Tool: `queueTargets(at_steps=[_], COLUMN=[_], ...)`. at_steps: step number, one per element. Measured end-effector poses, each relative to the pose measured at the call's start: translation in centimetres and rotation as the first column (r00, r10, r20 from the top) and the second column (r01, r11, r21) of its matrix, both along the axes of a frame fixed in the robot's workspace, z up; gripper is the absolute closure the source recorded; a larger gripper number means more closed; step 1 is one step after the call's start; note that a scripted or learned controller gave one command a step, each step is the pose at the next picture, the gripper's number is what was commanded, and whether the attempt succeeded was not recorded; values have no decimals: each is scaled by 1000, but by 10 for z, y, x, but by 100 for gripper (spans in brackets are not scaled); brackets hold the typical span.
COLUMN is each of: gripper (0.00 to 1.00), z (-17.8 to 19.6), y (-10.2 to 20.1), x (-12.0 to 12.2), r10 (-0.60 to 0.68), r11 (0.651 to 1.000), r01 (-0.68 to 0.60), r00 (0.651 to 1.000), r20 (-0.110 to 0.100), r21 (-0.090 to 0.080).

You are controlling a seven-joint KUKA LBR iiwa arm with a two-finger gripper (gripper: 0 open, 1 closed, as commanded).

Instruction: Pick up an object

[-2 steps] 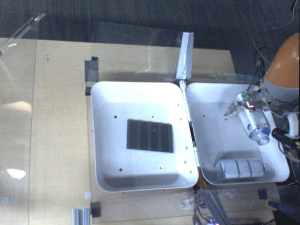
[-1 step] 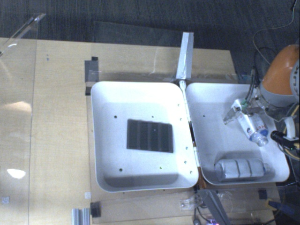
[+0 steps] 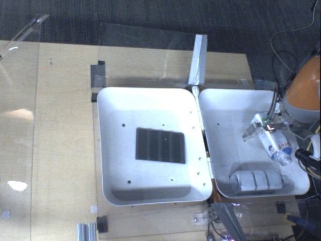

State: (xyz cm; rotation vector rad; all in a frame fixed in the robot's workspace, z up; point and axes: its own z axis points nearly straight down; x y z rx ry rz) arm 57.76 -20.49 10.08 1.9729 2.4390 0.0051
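Clear plastic bottle (image 3: 273,145) lying slantwise in right white bin (image 3: 225,114), near its right wall. Gripper (image 3: 258,127) low at bottle's upper end, fingers apart, nothing visibly clamped. Grey ribbed block (image 3: 257,181) at same bin's front edge. Dark ribbed rectangular pad (image 3: 160,145) centred in left white bin (image 3: 115,114).

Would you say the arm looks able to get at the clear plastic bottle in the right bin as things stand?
Probably yes. The end effector hangs over the right bin, right by the clear plastic bottle, which lies on its side with nothing on top. The grey block lies apart, nearer the front wall.
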Motion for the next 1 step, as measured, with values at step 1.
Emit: queueTargets(at_steps=[1], gripper=[0], z=[-9], y=[2], x=[61], r10=[-98], r11=[995], r01=[98], r00=[995], r20=[0], r21=[0])
